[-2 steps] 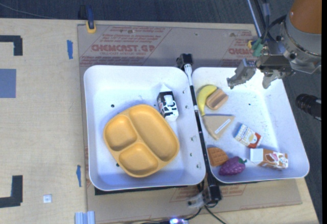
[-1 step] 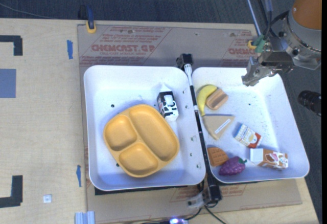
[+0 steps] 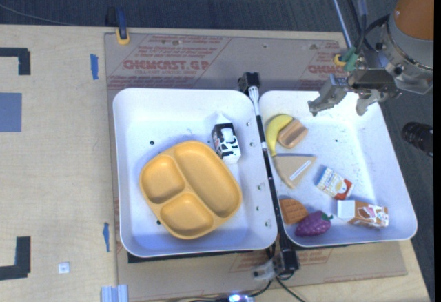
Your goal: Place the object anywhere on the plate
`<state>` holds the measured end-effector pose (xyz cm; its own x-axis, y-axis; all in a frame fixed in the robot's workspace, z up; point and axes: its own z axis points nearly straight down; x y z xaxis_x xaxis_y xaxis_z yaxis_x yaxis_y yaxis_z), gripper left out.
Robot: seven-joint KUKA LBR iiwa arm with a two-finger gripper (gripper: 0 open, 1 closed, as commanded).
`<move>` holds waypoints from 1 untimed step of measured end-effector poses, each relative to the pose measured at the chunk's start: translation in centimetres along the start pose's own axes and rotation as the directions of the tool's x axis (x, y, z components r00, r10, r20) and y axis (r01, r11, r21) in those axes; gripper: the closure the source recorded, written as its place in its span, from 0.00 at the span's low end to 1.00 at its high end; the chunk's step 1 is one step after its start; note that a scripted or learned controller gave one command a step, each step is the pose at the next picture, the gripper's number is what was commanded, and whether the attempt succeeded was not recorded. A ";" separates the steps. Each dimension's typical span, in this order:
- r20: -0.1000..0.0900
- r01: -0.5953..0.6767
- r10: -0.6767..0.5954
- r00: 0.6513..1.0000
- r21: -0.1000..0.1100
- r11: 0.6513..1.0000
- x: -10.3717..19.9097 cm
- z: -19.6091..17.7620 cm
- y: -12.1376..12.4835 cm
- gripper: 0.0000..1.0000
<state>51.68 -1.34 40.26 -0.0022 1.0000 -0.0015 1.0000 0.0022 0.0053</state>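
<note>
Jaws (image 3: 342,102) are seen spread, nothing between them, hovering over the far part of the right bin (image 3: 396,176). The yellow plate (image 3: 190,188) lies in the left bin (image 3: 131,156), well apart, down-left of the jaws across the divider. Which object is meant cannot be told; candidates lie in the right bin: banana (image 3: 275,130), sandwich wedge (image 3: 295,169), small carton (image 3: 334,183), grapes (image 3: 313,224). The banana is judged nearest, just down-left of the jaws, long axis running roughly near-to-far. A small carton (image 3: 226,141) stands just beside the plate.
</note>
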 end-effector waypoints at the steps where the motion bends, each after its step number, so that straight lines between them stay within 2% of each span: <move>1: -0.002 -0.001 0.001 1.000 0.005 1.000 2.8 7.7 -1.9 0.00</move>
<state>49.83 1.46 32.52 -0.0016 1.0000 0.0001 1.0000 0.0016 0.0002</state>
